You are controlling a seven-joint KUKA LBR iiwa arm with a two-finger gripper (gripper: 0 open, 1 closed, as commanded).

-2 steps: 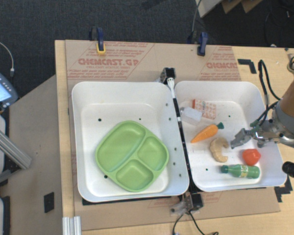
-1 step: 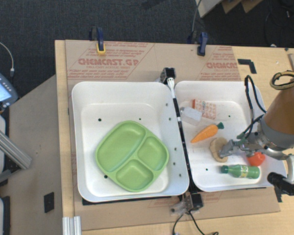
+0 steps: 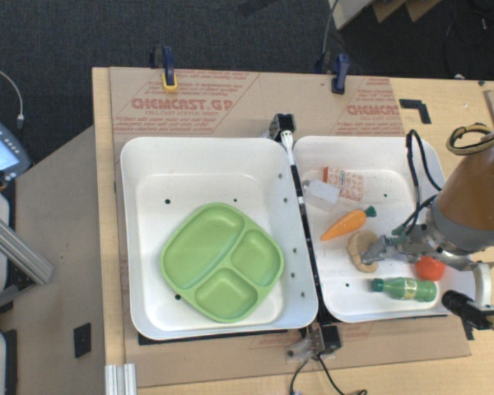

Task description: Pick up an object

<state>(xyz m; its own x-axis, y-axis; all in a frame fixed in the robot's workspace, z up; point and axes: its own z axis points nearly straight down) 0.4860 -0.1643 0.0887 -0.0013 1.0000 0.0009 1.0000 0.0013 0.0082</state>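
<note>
The arm [image 3: 469,200] reaches in over the right bin [image 3: 395,151], and its gripper [image 3: 384,249] sits low among the things there, just at the right side of a tan, rounded lump [image 3: 361,250] that may be a piece of bread or a stone. Whether the tool is spread or pressed together I cannot tell; the wrist hides too much. A toy carrot [image 3: 344,225] lies just above the lump, a small clear bottle with a red and white label [image 3: 336,185] further up, a green bottle [image 3: 406,288] lies flat near the front wall, and a red object [image 3: 430,267] peeks out beside the wrist. The left bin [image 3: 140,220] holds a green divided plate [image 3: 222,260]. This looks like the grasping step, with nothing visibly lifted. The next move calls for a firm closure on the lump, then a straight rise clear of the carrot and green bottle.
</note>
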